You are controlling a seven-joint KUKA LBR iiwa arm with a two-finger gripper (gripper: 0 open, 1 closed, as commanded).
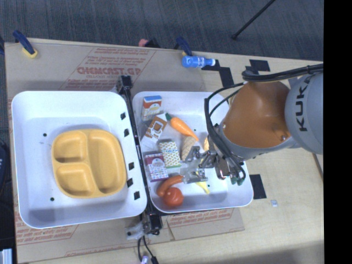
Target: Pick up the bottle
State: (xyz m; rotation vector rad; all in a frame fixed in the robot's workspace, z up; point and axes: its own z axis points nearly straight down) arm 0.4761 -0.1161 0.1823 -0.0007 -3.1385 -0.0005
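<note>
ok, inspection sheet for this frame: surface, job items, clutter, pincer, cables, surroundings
Surface: cardboard-covered bench, two white bins side by side.
Job's things: bottle, cannot pick it out in the right bin.
Clutter: carrot, tomato, small cartons, all in the right bin; yellow divided tray in the left bin.
Pincer: pincer low over the right bin's pile; grasp unclear.
Cables: black cables looped at the wrist.
Surroundings: blue clamps at the bench edge, grey carpet.

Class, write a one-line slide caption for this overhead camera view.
Grey-and-orange arm's gripper low among toy foods in the right white bin; yellow three-compartment tray in the left bin.
</note>
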